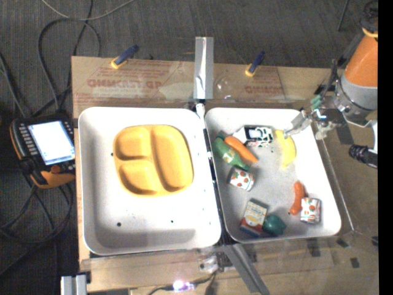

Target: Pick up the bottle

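The bottle [223, 151] is green with a pale label and lies on its side near the left wall of the right bin [332, 183]. An orange carrot [241, 149] rests against its right side. My gripper [306, 120] hangs over the bin's far right corner, well to the right of the bottle and apart from it, just above a yellow banana [287, 150]. Nothing shows in the gripper. The orange band of the arm [362, 61] sits beyond the bin's right rim.
The right bin also holds a black-and-white carton [259, 135], a small printed can [241, 179], an orange sausage [297, 196], a second can [311, 210], a small box [253, 216] and a dark green lump [275, 225]. A yellow divided tray [153, 158] lies in the left bin [98, 214].
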`<state>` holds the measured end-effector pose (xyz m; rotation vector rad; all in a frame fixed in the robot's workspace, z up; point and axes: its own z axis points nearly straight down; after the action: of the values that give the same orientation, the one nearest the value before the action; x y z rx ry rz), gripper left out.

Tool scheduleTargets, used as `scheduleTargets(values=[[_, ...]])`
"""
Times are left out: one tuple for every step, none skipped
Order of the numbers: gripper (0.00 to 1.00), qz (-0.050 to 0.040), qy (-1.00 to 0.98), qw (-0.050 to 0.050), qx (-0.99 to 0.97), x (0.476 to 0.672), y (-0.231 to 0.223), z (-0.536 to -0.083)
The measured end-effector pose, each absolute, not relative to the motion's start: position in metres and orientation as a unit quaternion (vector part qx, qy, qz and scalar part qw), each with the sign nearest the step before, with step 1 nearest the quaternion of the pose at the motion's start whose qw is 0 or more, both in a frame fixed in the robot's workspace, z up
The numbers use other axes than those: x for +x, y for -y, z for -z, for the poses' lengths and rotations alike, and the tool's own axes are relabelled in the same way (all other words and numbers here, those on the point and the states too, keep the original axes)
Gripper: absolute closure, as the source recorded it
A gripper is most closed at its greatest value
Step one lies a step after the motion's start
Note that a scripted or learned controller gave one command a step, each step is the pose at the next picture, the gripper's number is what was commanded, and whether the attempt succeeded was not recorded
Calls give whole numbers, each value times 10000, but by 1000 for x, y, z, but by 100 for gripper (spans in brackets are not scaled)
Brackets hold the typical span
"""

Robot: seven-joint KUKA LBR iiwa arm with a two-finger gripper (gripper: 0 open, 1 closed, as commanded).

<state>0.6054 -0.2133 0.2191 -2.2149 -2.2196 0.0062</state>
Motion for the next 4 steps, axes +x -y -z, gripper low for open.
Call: scheduleTargets(values=[[0,-33,7419,14,-6705,602,225,-272],[0,-8,6815,-2,-7318,581,141,-338],[0,-10,6813,-2,-7320,581,141,-338],[0,-16,5415,-9,-8407,599,88,-434]])
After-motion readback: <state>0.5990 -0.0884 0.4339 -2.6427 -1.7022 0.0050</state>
